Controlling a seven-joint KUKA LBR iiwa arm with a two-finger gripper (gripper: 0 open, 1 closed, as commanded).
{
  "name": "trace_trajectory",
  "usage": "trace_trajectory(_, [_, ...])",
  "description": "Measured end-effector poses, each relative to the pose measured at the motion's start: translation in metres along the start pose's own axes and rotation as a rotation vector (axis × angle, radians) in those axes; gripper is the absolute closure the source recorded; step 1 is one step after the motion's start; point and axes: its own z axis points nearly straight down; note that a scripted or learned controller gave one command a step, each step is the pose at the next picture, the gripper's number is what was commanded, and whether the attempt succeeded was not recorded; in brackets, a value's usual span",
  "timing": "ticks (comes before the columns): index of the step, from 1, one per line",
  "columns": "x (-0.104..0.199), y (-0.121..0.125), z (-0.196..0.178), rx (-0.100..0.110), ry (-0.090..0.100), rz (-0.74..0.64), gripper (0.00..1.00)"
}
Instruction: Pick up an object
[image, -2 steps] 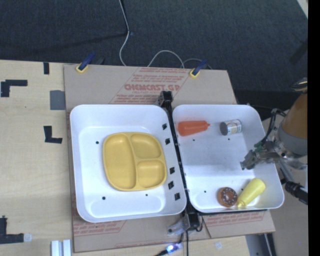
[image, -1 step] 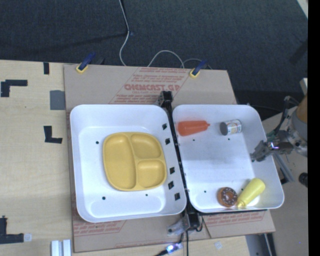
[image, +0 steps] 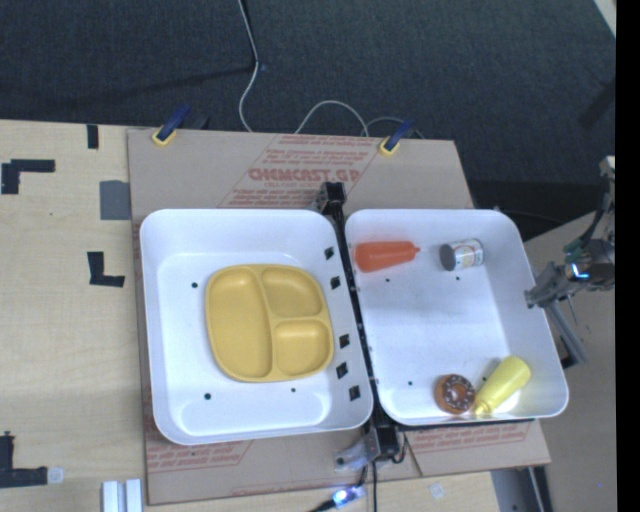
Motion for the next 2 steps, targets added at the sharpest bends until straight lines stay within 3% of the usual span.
trace_trajectory(2, [0.097,0.026,0.012,0.006,0.005,-0.005,1.00])
